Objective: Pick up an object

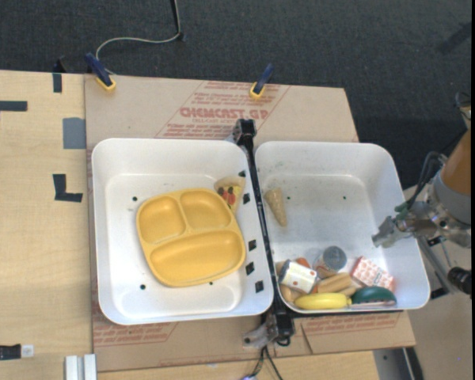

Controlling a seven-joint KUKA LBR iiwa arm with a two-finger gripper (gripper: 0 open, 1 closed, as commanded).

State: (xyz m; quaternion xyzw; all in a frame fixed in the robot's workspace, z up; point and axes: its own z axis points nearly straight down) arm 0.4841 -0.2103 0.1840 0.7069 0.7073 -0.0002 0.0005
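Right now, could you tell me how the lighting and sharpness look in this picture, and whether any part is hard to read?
Camera view: light is even and soft, with faint shadows along the bin walls; the yellow tray is fairly sharp with mild sheen; the small items heaped in the right bin's near corner are soft and hard to separate; the gripper at the right rim is small and blurry.

We take this for a robotics lab, two white bins (115, 212) clipped side by side, under them a cardboard sheet (222, 109) held by blue and yellow clamps (100, 70), beyond it dark carpet, a loose cable (172, 14), black tape marks (8, 111) left of the bins
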